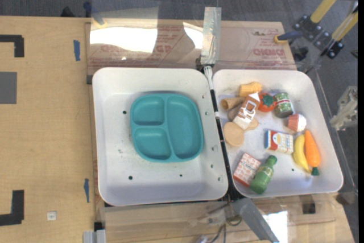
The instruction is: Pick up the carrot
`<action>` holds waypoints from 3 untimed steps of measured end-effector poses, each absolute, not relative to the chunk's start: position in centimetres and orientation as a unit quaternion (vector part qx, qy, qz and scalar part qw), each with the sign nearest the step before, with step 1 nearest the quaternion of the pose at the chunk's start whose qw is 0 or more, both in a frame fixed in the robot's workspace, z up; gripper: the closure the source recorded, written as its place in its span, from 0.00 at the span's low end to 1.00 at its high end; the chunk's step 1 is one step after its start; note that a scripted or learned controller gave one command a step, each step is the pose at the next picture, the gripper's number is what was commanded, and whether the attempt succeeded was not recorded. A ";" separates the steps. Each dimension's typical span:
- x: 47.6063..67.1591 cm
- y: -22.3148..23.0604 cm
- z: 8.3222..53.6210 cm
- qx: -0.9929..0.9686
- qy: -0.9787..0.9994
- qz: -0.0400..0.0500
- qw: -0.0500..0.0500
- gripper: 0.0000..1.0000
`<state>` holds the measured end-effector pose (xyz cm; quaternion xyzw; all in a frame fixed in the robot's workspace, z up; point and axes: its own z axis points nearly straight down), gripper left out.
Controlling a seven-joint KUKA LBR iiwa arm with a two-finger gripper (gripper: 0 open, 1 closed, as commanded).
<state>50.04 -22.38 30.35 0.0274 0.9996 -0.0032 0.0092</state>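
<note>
The carrot (311, 149) is an orange toy with a green stub at its lower end. It lies lengthwise near the right wall of the right bin (327, 179), touching a yellow banana (300, 153) on its left. A pale, blurred grey shape at the right edge of the view looks like my gripper (344, 108). It hangs just outside the right bin's rim, above and to the right of the carrot and well apart from it. Nothing shows in its grasp.
The right bin also holds a green bottle (263, 174), a red-and-white carton (246, 168), a small juice box (278, 141), a strawberry (296, 122), a green can (283, 105), cones and other toy food. A teal divided plate (167, 127) lies in the left bin (108, 122).
</note>
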 end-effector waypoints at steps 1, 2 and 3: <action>52.2 -22.3 44.2 -0.059 0.998 -0.003 0.009 1.00; 51.9 -22.2 32.7 -0.088 0.996 0.002 0.000 1.00; 53.4 -21.3 11.7 -0.157 0.988 0.003 -0.003 1.00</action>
